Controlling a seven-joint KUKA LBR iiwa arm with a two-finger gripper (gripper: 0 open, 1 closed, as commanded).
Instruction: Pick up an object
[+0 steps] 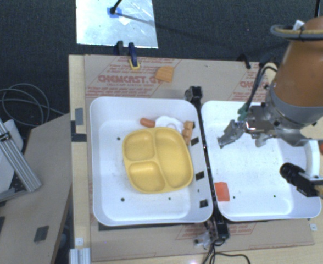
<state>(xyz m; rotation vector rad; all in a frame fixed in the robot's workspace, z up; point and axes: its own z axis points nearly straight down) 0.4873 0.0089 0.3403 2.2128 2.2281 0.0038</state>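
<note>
Objects: orange block (221, 191) in right bin (260, 205), below and just left of pincer (227, 137); yellow divided plate (157, 160), orange sausage (148, 122), white piece (168, 123), tan cork (188, 131) in left bin (109, 202), left of pincer. Pincer: fingers narrowly apart, nothing between them, over right bin.

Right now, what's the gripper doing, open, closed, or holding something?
Gripper: above the right bin, nothing seen between its fingers; whether it is open or closed cannot be told.
</note>
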